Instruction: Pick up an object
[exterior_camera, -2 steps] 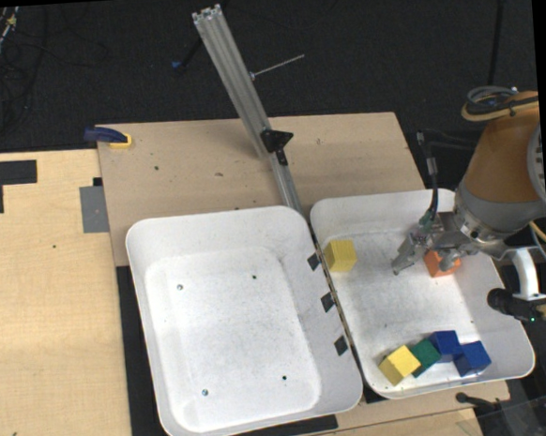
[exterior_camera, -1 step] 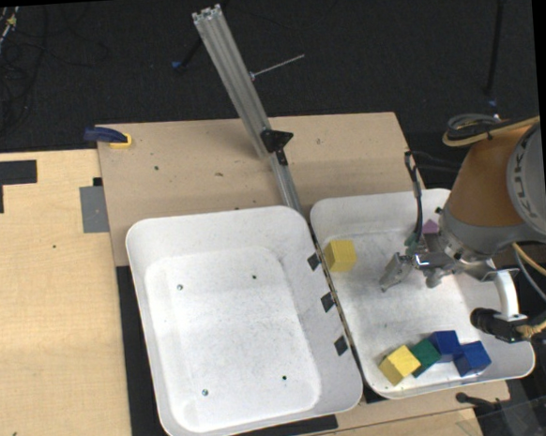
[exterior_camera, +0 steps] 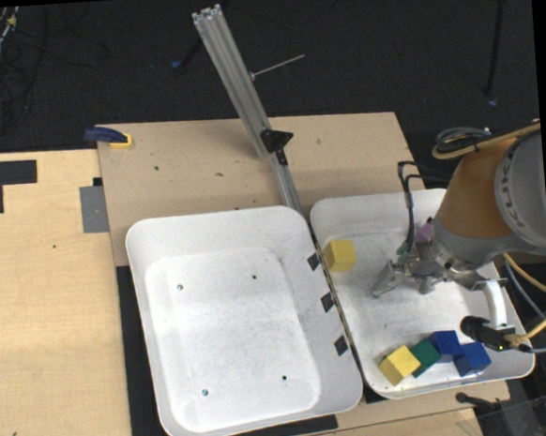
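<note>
My hand (exterior_camera: 411, 274) sits low over the right bin (exterior_camera: 348, 218), arm coming in from the right; fingers splayed fairly wide, nothing between them; the yellow cube (exterior_camera: 340, 255) lies just to the hand's left, near the bin's left wall, apart from my fingertips; down at the near edge a cluster: a yellow block (exterior_camera: 398, 363), a green block (exterior_camera: 425, 354) touching it, two blue blocks (exterior_camera: 459, 351) beside that; the left bin (exterior_camera: 143, 241) sits alongside on the table (exterior_camera: 194, 171).
</note>
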Controlling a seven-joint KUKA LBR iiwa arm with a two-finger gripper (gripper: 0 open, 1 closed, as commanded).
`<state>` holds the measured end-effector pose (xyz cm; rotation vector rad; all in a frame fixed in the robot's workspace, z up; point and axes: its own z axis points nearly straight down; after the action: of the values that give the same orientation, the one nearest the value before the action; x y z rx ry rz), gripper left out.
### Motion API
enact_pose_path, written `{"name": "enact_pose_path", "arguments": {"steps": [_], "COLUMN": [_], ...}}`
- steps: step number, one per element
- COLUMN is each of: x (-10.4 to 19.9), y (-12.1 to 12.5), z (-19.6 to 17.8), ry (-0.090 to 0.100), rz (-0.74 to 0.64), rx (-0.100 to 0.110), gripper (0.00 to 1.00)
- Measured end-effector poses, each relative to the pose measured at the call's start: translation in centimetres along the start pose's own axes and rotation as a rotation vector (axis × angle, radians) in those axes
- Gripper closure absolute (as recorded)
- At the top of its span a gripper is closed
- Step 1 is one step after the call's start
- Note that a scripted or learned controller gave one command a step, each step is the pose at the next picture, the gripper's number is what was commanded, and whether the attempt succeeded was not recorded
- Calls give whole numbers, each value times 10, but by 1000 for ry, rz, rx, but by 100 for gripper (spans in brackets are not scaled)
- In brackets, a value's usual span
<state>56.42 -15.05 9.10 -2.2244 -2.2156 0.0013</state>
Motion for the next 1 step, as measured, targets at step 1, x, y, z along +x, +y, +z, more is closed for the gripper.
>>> {"name": "enact_pose_path", "arguments": {"steps": [1], "x": [-1], "y": [0], "z": [-11], "ry": [2], "rz": [7], "rx": [0], "gripper": [100]}}
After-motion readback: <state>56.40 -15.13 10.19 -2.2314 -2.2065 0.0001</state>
